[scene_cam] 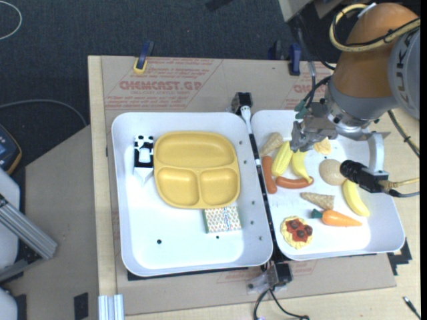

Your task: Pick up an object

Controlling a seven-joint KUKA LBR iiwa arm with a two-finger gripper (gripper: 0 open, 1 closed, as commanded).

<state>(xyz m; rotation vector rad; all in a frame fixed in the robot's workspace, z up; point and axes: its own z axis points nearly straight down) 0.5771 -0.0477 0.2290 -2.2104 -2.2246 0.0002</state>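
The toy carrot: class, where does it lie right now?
The toy carrot lies in the right bin, toward its front, just right of the small pizza and below the yellow banana.

Bright, even overhead light washes the white bins (133, 245) almost to glare, with soft, short shadows. Focus is slightly soft throughout; the dark floor (53, 39) at the edges looks dim and grainy.

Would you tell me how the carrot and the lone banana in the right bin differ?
The carrot is orange with a green tip and lies nearly level; the banana is plain yellow and lies steeply slanted. The carrot tapers straight to a point, while the banana curves. Both are toy foods lying free in the right bin, close together.
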